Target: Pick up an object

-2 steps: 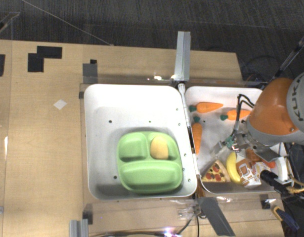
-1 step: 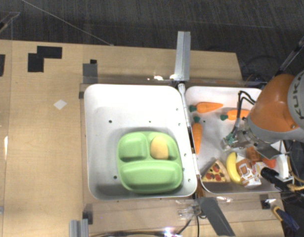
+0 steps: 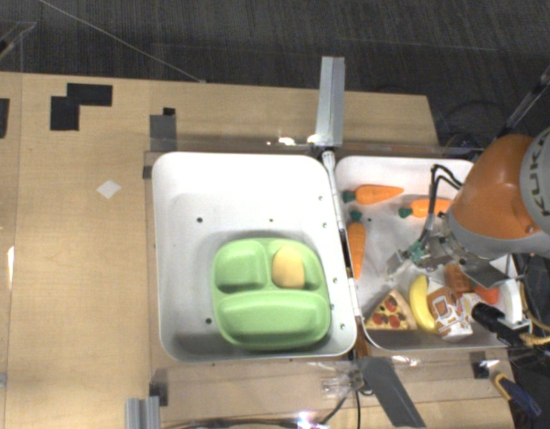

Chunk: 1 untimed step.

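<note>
The arm's gripper [image 3: 424, 256] hangs low inside the right bin [image 3: 375, 175], directly above the toy banana [image 3: 421, 304]. Its metal fingers [image 3: 409, 259] splay apart, and nothing sits between them, so they are open over the toys.

The banana lies just below the gripper, its length running toward the bin's near wall. Touching the banana's left side is a pizza slice toy [image 3: 391, 312]; touching its right side is a small printed carton [image 3: 448, 315]. Farther from the banana, against the divider between the bins, lies an upright-running carrot [image 3: 356, 247], and a second carrot [image 3: 378, 194] rests near the far wall, with another orange piece [image 3: 425, 208] beside it, partly under the arm.

In the left bin [image 3: 185, 204], well away from the banana, a green divided plate [image 3: 267, 315] carries a yellow lemon-like fruit [image 3: 290, 267] in its upper right compartment.

The banana looks like the likeliest target. It is probably hollow plastic: light, stiff, smooth and somewhat slippery, not fragile. Its curved, rounded body favours a pinch across the narrow width at mid-length, where the fingers can straddle it; the neighbours pressed against both sides leave little room for fingertips, so a slip or a nudge to the carton seems possible.
</note>
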Motion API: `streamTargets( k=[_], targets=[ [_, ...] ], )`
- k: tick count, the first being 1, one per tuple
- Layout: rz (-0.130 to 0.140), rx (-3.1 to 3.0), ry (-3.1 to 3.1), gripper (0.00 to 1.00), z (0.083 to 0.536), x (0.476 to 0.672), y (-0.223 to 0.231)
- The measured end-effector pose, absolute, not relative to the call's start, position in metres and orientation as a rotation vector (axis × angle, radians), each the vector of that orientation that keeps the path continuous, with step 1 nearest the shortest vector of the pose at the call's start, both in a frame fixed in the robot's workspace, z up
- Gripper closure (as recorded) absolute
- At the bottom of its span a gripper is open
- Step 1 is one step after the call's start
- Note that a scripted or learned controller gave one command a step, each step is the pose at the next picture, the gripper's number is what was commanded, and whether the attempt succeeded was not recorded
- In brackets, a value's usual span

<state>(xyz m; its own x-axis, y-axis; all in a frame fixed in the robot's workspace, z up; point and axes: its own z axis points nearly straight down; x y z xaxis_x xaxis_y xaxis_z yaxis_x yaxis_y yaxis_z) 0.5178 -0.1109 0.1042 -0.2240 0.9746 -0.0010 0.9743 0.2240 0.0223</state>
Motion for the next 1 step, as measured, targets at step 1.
streamTargets(
  k=[1],
  targets=[
    [0.025,1.872,2.493,0.0,0.0935,0.4959,-0.1144]
  ],
)
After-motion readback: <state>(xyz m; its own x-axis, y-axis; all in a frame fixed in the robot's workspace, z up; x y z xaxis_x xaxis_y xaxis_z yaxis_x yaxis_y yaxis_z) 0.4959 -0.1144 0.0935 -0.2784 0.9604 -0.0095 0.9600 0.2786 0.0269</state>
